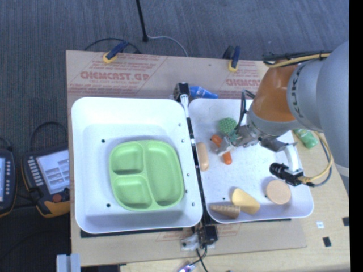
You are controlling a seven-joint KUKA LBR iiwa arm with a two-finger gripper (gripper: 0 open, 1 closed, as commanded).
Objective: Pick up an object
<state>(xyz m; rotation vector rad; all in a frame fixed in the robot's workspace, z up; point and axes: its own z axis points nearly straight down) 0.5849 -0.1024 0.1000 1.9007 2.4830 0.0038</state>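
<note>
The arm reaches in from the right, and its gripper (237, 136) is low over the upper left part of the right bin (255, 169). Right beside it on the left are a green bumpy ball (228, 124) and a small orange piece (216, 141). Just below the gripper lies a small red-orange piece (227, 158). The wrist with its orange band (272, 98) hides the bin floor behind the gripper. Nothing is seen lifted off the floor.
A tan roll (202, 156) lies along the right bin's left wall. A yellow wedge (245, 200), a waffle cone (225, 210) and a tan disc (278, 192) sit near the front. A green item (307, 139) peeks out at right. The left bin (91, 123) bears a green divided plate (146, 174).
</note>
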